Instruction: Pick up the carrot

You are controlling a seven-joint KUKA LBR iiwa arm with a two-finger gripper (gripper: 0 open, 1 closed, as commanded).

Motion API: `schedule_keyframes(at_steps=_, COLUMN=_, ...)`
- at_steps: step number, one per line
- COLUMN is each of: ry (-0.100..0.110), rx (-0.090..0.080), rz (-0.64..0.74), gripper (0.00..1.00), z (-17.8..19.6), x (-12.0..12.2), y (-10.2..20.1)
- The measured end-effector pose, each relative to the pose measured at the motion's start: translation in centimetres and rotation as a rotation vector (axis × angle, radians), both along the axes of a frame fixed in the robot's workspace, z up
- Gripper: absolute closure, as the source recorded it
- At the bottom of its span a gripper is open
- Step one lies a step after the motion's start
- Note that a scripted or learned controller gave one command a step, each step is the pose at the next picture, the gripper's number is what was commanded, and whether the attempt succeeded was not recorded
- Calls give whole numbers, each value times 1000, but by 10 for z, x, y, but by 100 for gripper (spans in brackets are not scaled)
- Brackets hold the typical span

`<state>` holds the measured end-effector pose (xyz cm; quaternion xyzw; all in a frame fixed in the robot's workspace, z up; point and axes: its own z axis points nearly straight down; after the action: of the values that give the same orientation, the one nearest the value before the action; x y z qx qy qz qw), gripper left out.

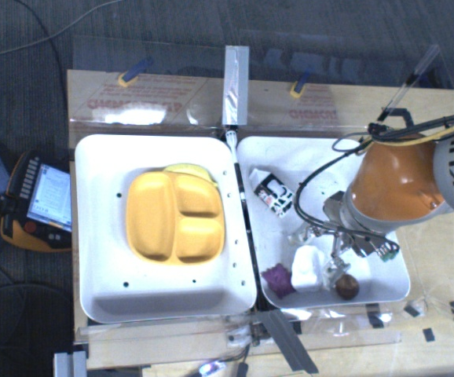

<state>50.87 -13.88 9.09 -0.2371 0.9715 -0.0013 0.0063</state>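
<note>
Camera view from above takes in both bins on the tabletop, and the arm comes in from the right, its orange band hanging over the right edge of the right bin. Below the band the wrist drops toward the bin's near edge, and the jaws sit low there, just above a small brown round thing that lies close to the near right corner. The metal parts blur together at that spot, so I cannot tell whether the jaws are spread or pressed together, nor whether they touch the brown thing; nothing shows plainly between them. Just left of the jaws lies a white lump, and left of that, against the near left corner, a purple thing. A black-and-white box rests nearer the far left corner of the same bin. Which of these small things is the carrot I cannot tell from where I stand. Black cables loop from the wrist across the middle of the right bin. The left bin carries a yellow divided tray in its middle, with a pale yellow-green thing peeping out from under the tray's far edge.
</note>
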Motion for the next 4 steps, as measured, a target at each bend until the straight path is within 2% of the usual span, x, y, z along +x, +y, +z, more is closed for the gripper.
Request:
schedule_keyframes(at_steps=1, ry=9, rx=1, rz=449, gripper=0, z=100, x=-12, y=-23)
schedule_keyframes(at_steps=2, ry=9, rx=-1, rz=695, gripper=0, z=12, x=-24, y=8)
schedule_keyframes(at_steps=3, ry=4, rx=-14, rz=931, gripper=0, z=0, x=-21, y=20)
schedule_keyframes(at_steps=4, ry=3, rx=-20, rz=1183, gripper=0, z=0, x=-20, y=38)
